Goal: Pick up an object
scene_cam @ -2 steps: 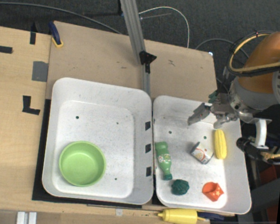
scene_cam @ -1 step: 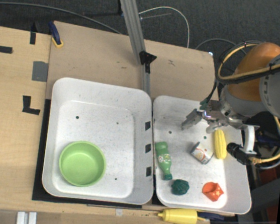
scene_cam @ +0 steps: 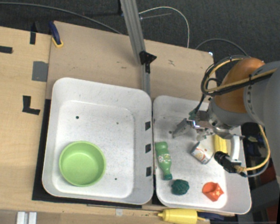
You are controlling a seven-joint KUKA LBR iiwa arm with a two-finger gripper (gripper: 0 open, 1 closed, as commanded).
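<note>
Over the right bin (scene_cam: 230, 203), the gripper (scene_cam: 184, 130) hangs with fingers spread and nothing between them, while the green bottle (scene_cam: 163, 160) lies just below-left of it, long axis running toward the bin's front edge.

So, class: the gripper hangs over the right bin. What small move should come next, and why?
Probably a short drop straight down toward the small can. The gripper hovers above the right bin with nothing visibly between its fingers, and the can lies just below and to its right, apart from the green bottle and orange block.
</note>
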